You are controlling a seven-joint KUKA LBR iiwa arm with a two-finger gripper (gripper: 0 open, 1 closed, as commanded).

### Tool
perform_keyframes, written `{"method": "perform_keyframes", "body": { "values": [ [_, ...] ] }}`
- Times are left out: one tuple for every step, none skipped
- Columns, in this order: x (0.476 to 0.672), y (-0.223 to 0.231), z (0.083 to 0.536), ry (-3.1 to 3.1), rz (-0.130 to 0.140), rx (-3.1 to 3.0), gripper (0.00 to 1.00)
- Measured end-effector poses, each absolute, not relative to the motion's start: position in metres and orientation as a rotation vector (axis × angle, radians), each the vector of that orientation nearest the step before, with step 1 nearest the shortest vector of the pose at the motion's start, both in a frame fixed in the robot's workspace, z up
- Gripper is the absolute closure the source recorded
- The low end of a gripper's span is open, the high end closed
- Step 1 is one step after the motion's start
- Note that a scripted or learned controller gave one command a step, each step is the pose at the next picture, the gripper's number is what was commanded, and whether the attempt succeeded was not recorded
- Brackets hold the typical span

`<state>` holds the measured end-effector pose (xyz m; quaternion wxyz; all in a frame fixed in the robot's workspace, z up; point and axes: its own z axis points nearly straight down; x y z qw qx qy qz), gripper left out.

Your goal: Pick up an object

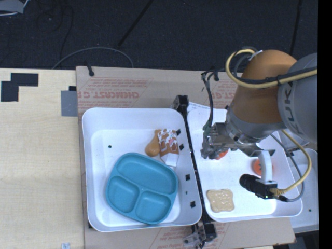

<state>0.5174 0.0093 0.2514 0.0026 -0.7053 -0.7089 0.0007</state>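
A small red-orange object (223, 153) is seen in the right bin (231, 176), in the upper part of its floor, right of the frame's centre. It is partly covered from above by the tool (211, 149), which is set low over that spot near the bin's left wall, so contact between the two cannot be judged. Whether the tool is spread or pressed together cannot be told from this angle, and nothing is seen gripped in it. The arm (262, 90) is brought in from the frame's right, its orange band bulking over the upper half of the right bin. A second orange piece (256, 166) is found a little to the lower right of the first, apart from the tool. A flat tan slice (220, 200) is laid near the lower edge of the same bin, well apart from the tool. In the left bin (86, 139) a blue divided plate (141, 188) is placed across the lower middle, tilted slightly. Just above its upper right rim a brown and white toy (167, 140) is lodged beside the wall shared with the other bin. Both bins are borne on a cardboard sheet (114, 90) on the pale desk (36, 165).
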Motion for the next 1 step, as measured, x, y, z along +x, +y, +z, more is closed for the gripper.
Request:
{"method": "perform_keyframes", "body": {
  "values": [
    [0.509, 0.0595, 0.2338, -2.223, 0.005, -2.213, 1.0]
  ]
}}
